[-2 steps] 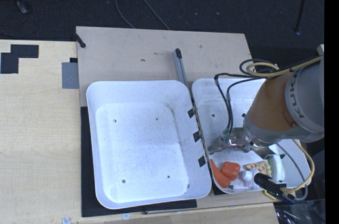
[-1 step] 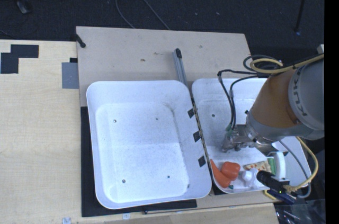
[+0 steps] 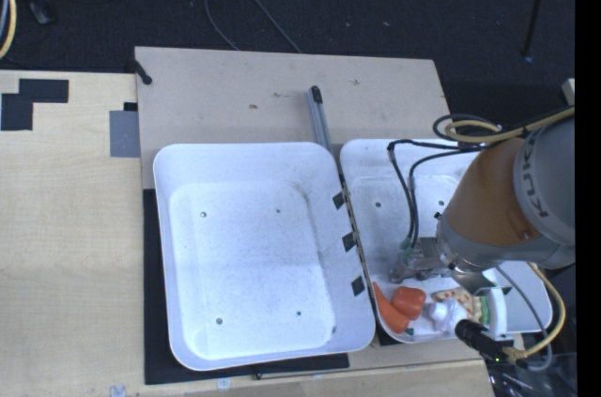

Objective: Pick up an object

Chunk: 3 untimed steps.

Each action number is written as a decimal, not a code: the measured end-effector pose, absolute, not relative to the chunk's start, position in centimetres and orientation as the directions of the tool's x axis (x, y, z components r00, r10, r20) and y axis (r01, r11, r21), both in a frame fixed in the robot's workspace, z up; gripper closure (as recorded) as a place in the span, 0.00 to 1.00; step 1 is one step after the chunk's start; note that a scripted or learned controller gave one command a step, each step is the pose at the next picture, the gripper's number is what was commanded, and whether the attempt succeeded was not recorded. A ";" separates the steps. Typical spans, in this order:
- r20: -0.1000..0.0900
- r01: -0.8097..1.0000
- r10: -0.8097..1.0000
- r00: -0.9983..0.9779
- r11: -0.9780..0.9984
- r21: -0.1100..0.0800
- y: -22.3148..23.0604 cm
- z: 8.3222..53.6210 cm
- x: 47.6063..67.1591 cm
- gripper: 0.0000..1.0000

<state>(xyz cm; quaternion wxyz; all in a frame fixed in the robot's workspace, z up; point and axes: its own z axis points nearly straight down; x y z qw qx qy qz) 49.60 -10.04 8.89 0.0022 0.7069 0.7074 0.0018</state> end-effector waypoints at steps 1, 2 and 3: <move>0.002 1.000 1.000 -0.007 0.007 0.007 -1.4 19.0 49.6 1.00; 0.000 1.000 1.000 0.000 0.000 -0.001 -1.1 18.7 49.4 1.00; 0.001 1.000 1.000 -0.005 0.005 -0.001 6.3 18.6 50.8 1.00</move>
